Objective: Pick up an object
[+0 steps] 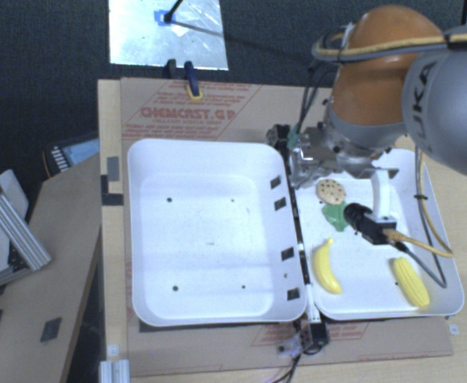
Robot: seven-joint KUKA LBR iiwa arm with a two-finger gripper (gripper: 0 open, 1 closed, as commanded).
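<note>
Slanted overhead view of two white bins side by side. My gripper [301,164] hangs at the far left corner of the right bin [369,286], by the wall it shares with the left bin [209,230]; I cannot tell whether it is released or clenched. A speckled tan disc [330,190] lies just beside it, with a green piece [334,216] touching the disc's near side. A banana [326,267] lies along the near left edge and a corn cob [409,282] near the near right corner. My worry is that, this close to the wall, the gripper catches the rim or pushes the disc away.
</note>
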